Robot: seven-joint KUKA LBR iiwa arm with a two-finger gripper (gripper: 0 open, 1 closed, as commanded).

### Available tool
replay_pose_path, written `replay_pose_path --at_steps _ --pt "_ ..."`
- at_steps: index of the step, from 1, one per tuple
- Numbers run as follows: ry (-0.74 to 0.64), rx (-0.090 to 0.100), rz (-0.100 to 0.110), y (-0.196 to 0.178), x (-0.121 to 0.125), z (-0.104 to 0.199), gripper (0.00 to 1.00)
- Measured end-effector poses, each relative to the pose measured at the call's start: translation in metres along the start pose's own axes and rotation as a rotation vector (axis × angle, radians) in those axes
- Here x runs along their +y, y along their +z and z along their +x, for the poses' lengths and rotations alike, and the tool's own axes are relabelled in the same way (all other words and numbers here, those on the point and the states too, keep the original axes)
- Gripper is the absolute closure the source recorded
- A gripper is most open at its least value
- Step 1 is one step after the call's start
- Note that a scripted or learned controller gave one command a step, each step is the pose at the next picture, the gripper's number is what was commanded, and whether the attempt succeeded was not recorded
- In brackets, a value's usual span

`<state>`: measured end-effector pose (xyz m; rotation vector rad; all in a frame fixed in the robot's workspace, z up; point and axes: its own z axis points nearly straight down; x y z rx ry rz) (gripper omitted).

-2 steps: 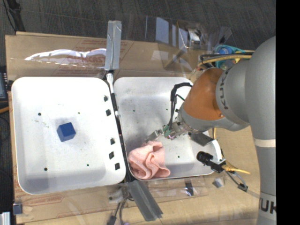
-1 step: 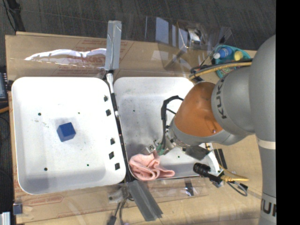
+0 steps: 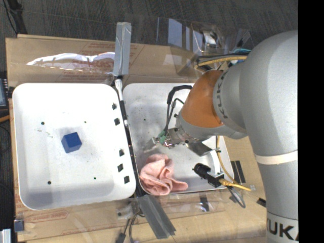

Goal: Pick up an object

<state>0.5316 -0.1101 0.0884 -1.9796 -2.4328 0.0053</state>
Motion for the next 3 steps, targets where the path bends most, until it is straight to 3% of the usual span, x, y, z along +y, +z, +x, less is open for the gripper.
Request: replay_pose_path --at_steps 1,2,3 --pt "0.074 0.0 0.0 -0.004 0.03 0.0 0.0" --pt "-0.009 0.002 0.001 -0.001 -0.026 -0.017 0.0" --pt "-0.182 0.002 0.0 0.001 -0.04 0.018 0.0"
